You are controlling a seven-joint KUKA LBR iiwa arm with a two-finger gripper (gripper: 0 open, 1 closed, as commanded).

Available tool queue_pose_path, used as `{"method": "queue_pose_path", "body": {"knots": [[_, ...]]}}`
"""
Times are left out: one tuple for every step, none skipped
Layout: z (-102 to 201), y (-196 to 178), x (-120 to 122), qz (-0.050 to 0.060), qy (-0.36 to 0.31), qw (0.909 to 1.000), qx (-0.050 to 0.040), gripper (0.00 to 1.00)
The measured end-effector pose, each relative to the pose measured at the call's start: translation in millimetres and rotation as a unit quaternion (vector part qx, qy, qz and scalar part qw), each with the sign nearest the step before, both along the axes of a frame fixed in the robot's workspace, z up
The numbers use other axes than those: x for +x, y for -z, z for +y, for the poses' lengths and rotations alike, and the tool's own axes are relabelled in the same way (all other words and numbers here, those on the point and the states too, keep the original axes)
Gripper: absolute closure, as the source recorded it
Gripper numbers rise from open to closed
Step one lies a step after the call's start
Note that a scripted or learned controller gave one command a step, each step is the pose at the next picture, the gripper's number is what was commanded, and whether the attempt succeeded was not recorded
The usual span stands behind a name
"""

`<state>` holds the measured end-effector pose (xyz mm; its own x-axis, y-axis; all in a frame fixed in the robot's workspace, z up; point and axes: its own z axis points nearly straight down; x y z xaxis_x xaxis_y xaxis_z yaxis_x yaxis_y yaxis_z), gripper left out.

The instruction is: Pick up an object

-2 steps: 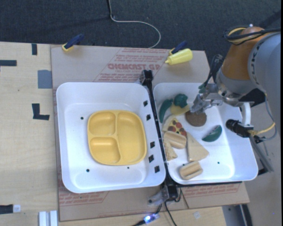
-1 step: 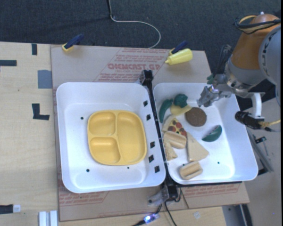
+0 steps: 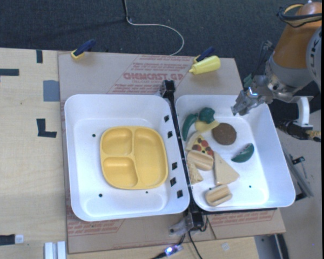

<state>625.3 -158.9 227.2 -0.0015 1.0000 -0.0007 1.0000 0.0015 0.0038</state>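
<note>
The hand (image 3: 242,108) hangs over the upper right edge of the right bin (image 3: 270,161); whether its tips are spread or pressed together I cannot tell, since they look small and dark here. Nothing shows between them. The toy foods lie in that bin: a brown round patty (image 3: 224,134) nearest the hand, a pizza slice (image 3: 201,146), and a bread roll (image 3: 218,195). The left bin (image 3: 78,144) holds a yellow divided plate (image 3: 134,157).
</note>
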Motion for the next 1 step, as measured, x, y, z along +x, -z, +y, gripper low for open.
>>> {"method": "queue_pose_path", "body": {"knots": [[50.0,-7.9,-0.2,0.002,-0.002,1.0000,0.0011,1.00]]}}
